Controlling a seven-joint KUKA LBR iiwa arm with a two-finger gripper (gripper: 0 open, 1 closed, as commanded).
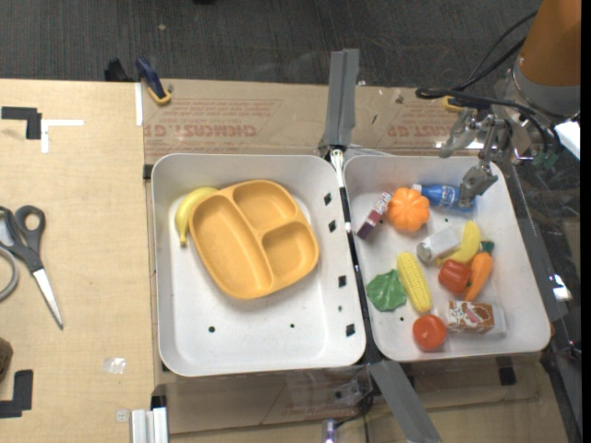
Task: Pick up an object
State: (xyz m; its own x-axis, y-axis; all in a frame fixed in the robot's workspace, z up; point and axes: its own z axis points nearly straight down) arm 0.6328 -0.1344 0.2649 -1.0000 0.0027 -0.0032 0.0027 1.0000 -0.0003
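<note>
My gripper [479, 175] hangs over the far right part of the right bin [522, 247], just right of a blue and white bottle [441, 195]; nothing shows between its fingers. Below it lie an orange pumpkin [408, 209], a small purple and white box [374, 216], a grey can [438, 245], a yellow banana piece [470, 240], a carrot [479, 274], a red pepper [453, 276], a corn cob [414, 282], a green leaf [386, 291], a tomato [428, 332] and a red and white carton [473, 317].
The left bin [185, 330] holds a yellow divided plate [247, 238] with a banana [188, 209] at its left edge. Scissors [32, 258] lie on the wooden bench at left. A blue clamp [151, 81] sits at the cardboard's far corner.
</note>
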